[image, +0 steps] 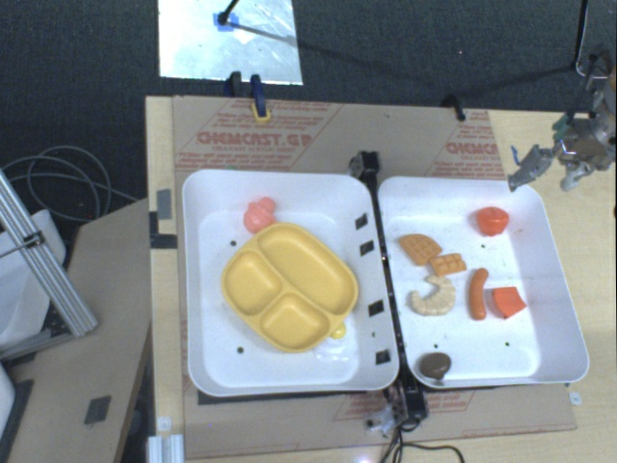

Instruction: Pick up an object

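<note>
Step in hand, as you can judge it: approach, nothing picked. End effector (546, 165) hangs at the right bin's (559, 287) upper right corner, fingers apart, holding nothing. Nearest candidate: red piece (492, 221) in that bin. Next: move in over it, descend, clamp.

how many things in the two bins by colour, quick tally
Yellow: 1, divided plate
Pink: 1, piece behind the plate
Orange-red: 3, round piece, sausage, wedge
Tan: 2, waffle piece, small square
Cream: 1, curved piece
Brown: 1, round piece
Total: 9
</note>
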Robot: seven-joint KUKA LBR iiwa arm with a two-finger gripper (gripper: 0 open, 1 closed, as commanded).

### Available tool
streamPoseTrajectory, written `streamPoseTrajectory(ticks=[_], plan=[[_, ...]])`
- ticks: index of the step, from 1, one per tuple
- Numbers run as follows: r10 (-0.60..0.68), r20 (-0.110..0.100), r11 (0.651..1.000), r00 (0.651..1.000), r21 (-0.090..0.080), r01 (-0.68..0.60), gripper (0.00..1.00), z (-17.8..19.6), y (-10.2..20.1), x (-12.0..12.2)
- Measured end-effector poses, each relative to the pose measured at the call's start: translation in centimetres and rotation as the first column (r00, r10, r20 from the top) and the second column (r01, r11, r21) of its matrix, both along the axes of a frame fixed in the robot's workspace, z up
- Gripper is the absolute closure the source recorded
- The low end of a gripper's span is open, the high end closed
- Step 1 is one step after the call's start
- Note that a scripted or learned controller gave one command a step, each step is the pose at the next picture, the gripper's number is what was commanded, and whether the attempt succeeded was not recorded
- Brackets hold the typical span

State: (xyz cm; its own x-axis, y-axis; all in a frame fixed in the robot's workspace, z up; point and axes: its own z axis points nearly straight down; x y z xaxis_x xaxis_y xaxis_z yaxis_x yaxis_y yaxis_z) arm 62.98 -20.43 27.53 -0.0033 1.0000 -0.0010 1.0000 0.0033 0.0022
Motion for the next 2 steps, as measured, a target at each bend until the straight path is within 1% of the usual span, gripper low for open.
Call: streamPoseTrajectory(ticks=[1, 2], plan=[[-0.004, -0.013, 1.0, 1.0, 0.005, 0.004, 0.0, -13.9, -0.2, -4.3], [-0.002, -0.007, 1.0, 1.0, 0.003, 0.002, 0.0, -19.4, 1.4, -8.0]])
